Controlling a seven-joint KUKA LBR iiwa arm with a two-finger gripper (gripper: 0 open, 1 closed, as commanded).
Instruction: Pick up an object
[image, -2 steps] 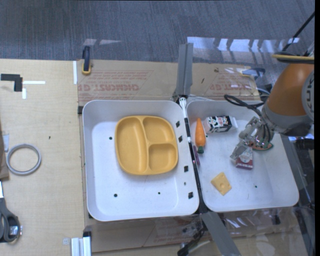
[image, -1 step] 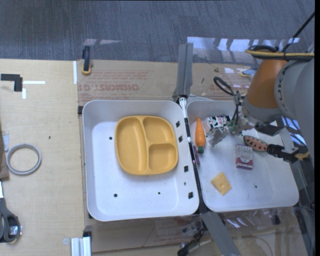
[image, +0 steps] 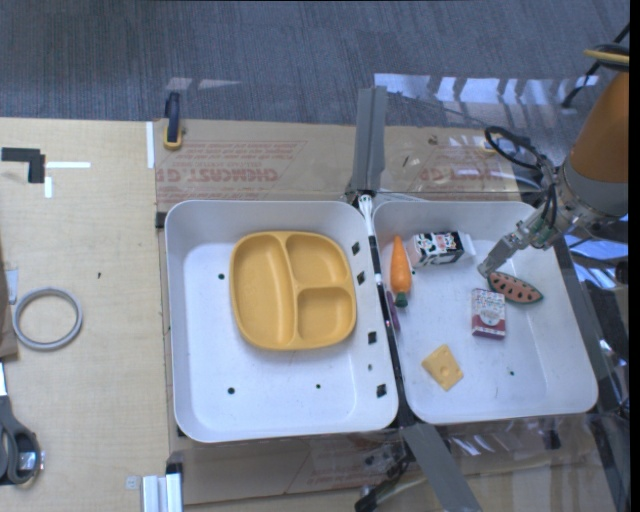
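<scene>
Showing plywood bench (image: 80, 400), white bins (image: 190, 400), grey carpet (image: 250, 50)

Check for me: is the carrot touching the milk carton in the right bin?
Apart. The camera view shows a strip of white bin floor between the carrot and the milk carton, which lies just to the carrot's right.
</scene>
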